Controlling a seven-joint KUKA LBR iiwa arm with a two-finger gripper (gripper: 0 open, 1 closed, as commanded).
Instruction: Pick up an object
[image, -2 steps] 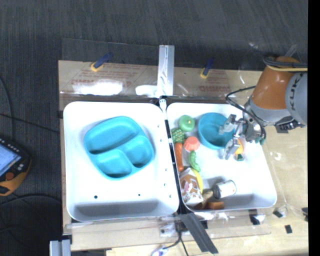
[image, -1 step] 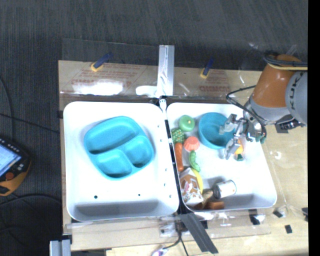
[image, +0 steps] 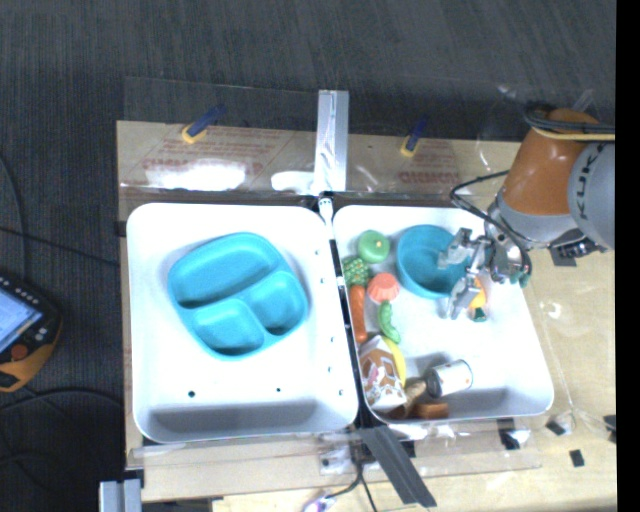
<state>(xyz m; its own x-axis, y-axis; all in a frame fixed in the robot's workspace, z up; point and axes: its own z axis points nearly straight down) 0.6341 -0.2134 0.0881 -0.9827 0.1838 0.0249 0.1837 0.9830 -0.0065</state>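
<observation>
A: In the right bin (image: 520, 345), near its far right side, the gripper (image: 466, 290) hung low, just beside the round blue bowl (image: 425, 260). The arm (image: 555, 185) came in from the right, with its orange band above the wrist.

B: Were the fingers open or closed?

A: I could not tell. The metal parts were small and mixed with the things under them. A small orange and yellow object (image: 479, 300) was right at the fingers, but I could not see if it was between them or only lying beside.

B: What else lay in that bin?

A: Along the left wall there was a green ball (image: 373, 245), a bunch of green grapes (image: 355, 268), a carrot (image: 358, 312), and a pink-red round piece (image: 383, 288) touching the bowl. Nearer to the front were a small packet (image: 381, 372) and a silver can (image: 449, 379) lying on its side.

B: And the left bin (image: 170, 395)?

A: It carried a blue divided tray (image: 238, 292), tilted a little, with three compartments. Both bins stood side by side on the worktop (image: 575, 320).
</observation>
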